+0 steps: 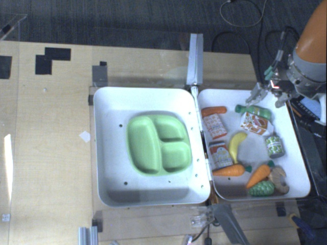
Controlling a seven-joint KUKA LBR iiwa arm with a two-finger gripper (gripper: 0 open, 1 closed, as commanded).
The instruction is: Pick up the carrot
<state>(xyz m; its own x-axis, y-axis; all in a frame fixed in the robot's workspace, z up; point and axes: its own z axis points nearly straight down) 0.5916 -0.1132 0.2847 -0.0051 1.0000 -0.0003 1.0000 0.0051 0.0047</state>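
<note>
— While the claw [265,92] hangs over the right bin's [301,160] far rim, how many carrots lie below?

— Two: one carrot [259,173] near the front edge, slanted, beside a bumpy green vegetable [261,189]; a second carrot [229,171] flat, just left of it.

— The claw's state?

— Fingers spread, nothing between them.

— And the rest?

— One yellow banana [236,144], one sausage [213,111], one small can [274,146]. In the left bin [107,137], one glossy green divided tray [158,143]. Pale wooden surface [46,152]; dark carpet beyond.

A green divided tray [157,143] lies in the left bin [110,152]; a banana [235,144] in the right.
</note>
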